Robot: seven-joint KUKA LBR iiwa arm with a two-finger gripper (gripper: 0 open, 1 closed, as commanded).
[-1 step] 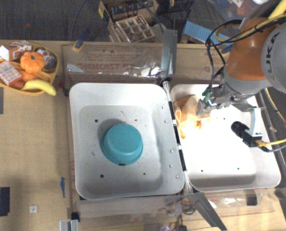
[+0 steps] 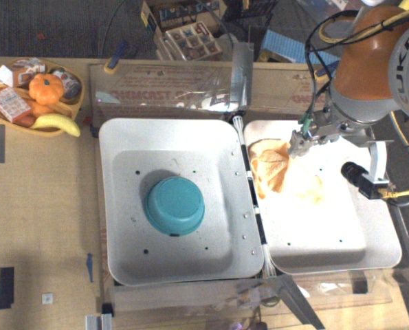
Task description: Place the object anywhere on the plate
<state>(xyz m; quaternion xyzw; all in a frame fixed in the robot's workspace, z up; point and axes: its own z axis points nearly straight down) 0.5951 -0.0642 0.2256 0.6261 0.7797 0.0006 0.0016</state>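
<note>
The object looks to be an orange cloth (image 2: 271, 167), crumpled in the right bin (image 2: 328, 253) against its left wall, towards the far-left corner. Its upper right edge rises to a peak that meets the tips of the gripper (image 2: 299, 143), as if lifted there, while the rest sags down onto the bin floor. A pale orange smear on the floor just right of it is probably glare or a reflection; I cannot tell which.

The gripper comes down at a slant from the arm (image 2: 369, 53), whose orange band sits above the bin's far-right corner. Its jaws appear drawn close together on the cloth's raised corner, though they are small and blurred, so the pinch is a judgement more than a clear sight. Taking a corner makes sense for limp fabric, which offers no firm body to hold.

The plate (image 2: 175, 205) is a teal round dish, lying near the middle of the left bin (image 2: 122, 143), well apart from the cloth. The ridge where the two bins meet stands between them, so the cloth would need to clear it before travelling left.
</note>
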